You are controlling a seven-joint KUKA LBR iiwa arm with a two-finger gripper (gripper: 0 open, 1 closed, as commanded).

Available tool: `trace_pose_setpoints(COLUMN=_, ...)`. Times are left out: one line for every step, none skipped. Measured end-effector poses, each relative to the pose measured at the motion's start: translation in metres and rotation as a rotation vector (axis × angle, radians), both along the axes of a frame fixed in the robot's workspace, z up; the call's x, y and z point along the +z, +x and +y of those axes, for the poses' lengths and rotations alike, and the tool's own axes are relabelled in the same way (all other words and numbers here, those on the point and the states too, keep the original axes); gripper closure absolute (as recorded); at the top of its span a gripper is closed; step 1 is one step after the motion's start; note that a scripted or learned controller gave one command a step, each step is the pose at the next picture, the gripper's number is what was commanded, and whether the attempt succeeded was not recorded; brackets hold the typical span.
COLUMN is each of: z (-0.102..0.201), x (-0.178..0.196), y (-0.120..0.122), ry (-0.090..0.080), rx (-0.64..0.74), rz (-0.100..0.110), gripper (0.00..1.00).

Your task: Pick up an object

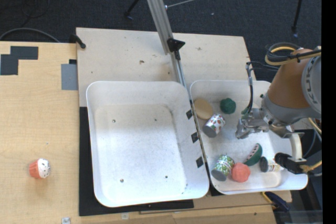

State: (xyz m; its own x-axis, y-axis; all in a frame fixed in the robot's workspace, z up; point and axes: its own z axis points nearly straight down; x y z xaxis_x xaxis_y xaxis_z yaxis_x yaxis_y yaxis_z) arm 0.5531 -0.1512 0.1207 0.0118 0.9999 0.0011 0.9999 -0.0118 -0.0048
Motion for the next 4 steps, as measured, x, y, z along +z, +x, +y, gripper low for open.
trace_pose_setpoints(z=0.005, x=0.044, y=0.001, ry=-0.001, rx=0.014, rz=-0.006, gripper=1.00)
trace_pose_setpoints(z=-0.001, x=0.087, y=0.001, ry=-0.002, rx=0.011, rz=-0.007, gripper=1.00)
trace_pose_setpoints(z=-0.002, x=0.109, y=0.001, ry=-0.001, rx=0.012, rz=-0.006, gripper=1.00)
trace_pose_setpoints(z=0.046, x=0.098, y=0.014, ry=0.002, rx=0.015, rz=-0.001, gripper=1.00)
